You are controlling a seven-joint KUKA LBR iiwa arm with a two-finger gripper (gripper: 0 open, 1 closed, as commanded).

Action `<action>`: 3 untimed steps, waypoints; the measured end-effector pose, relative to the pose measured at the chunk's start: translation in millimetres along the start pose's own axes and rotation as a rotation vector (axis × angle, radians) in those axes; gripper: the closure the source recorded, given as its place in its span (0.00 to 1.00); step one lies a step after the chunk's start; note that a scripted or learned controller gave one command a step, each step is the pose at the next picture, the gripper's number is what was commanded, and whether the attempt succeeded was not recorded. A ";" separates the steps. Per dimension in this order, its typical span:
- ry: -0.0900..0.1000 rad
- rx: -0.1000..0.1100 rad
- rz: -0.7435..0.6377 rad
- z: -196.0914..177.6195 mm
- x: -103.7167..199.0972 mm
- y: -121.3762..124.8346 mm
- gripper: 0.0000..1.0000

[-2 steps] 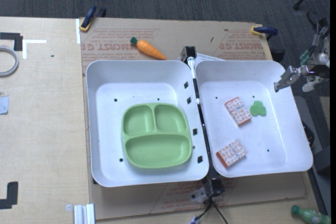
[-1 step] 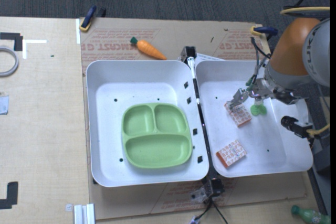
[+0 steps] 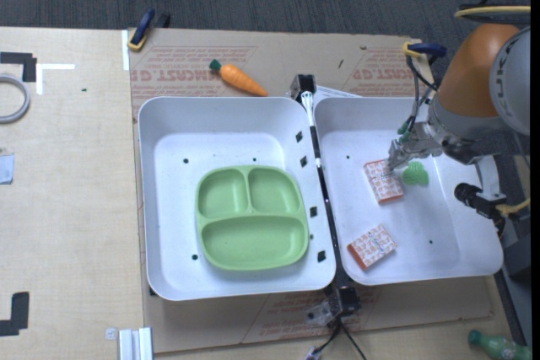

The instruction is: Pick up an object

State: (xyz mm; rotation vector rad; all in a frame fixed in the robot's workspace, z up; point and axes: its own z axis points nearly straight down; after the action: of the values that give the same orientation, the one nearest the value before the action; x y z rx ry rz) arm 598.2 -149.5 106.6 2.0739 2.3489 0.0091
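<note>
- Reaching into the right bin (image 3: 472,257) from the right side, with the gripper (image 3: 403,158) low over the upper middle of the bin floor.
- Hovering at the meeting point of two things: a small patterned card packet (image 3: 384,182) lying flat just below-left of the tip, and a green soft-looking object (image 3: 415,174) just beside it on the right.
- Cannot tell how far apart the fingers stand; too small and dark against the wrist to read, and nothing clearly visible between them, so no hold claimed.
- Judging the step as the final descent onto a target, likely the green object or the packet edge.
- Doing it well: centring on one item only, avoiding a straddle of both; coming straight down; closing across the narrow side.
- Noting a second patterned packet (image 3: 371,246) lying well apart near the front wall, free of neighbours and perhaps easier.
- Leaving alone the green divided plate (image 3: 251,217) in the left bin (image 3: 160,206) and the toy carrot (image 3: 239,77) on the table (image 3: 67,198).
</note>
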 end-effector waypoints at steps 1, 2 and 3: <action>0.000 0.000 0.000 0.0 0.0 0.0 0.00; 0.002 0.011 -0.021 14.0 52.2 -29.3 0.00; 0.002 0.009 -0.019 4.2 51.5 -28.5 1.00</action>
State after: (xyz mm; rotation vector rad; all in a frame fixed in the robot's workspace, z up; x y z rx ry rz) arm 563.6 -101.9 101.9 2.0566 2.3737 0.0000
